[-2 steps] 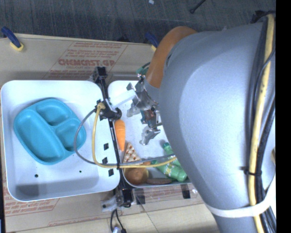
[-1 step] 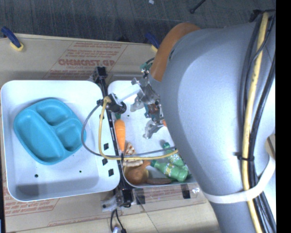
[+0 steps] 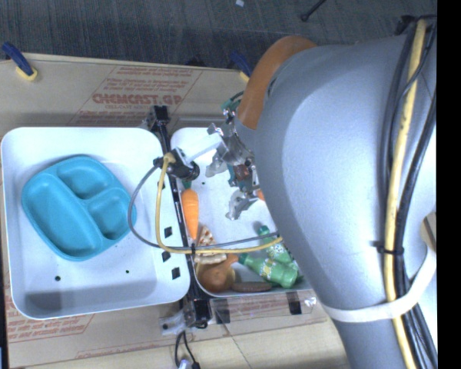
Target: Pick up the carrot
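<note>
Orange is what you should look for first: one carrot (image 3: 190,212) lies in the right bin (image 3: 186,140), hard against that bin's left wall, with its length running toward you and away from you. Taking the carrot as your landmark, you can count one brown-and-white striped thing (image 3: 203,237) touching its near end, one rounded brown item (image 3: 215,274) just beyond that toward the bench's front edge, and one green bottle (image 3: 273,266) off to the carrot's right and nearer the front. One long dark object (image 3: 250,287) lies under the bottle's near side.

To the carrot's left, across the wall, you have the second white bin (image 3: 31,229), which holds one blue sectioned tray (image 3: 75,204). Two bins in all. One yellow cable (image 3: 163,206) and one grey cable loop past the carrot's left side along the divider.

You will find the gripper (image 3: 238,177) up and to the right of the carrot, apart from it, its metal parts hanging over the bin floor. The big grey arm (image 3: 338,167) crowds it, and you cannot tell how wide the claw stands; nothing is seen between its tips.
</note>
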Controlling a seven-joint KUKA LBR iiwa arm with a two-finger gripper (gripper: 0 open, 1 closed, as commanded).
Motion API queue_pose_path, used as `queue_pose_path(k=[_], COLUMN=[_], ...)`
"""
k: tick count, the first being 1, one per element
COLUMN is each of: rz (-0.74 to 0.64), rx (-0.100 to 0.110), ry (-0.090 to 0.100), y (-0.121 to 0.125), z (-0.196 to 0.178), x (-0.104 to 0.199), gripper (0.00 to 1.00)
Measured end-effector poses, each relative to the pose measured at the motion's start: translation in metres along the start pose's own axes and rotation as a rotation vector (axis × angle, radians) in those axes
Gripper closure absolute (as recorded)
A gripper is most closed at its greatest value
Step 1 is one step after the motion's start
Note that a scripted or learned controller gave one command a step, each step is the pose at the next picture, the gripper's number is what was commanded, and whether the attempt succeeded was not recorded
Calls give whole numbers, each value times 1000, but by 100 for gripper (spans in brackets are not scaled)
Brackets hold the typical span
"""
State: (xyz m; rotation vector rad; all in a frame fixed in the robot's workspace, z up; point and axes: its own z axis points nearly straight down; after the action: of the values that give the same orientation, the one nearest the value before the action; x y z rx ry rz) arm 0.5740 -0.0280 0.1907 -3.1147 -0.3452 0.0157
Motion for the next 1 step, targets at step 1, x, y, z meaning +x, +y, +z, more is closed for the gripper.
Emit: queue_pose_path(k=[1], rz=[10], rx=[-2], ry=[-3], y=[-13], z=[0], x=[-24], gripper=[0])
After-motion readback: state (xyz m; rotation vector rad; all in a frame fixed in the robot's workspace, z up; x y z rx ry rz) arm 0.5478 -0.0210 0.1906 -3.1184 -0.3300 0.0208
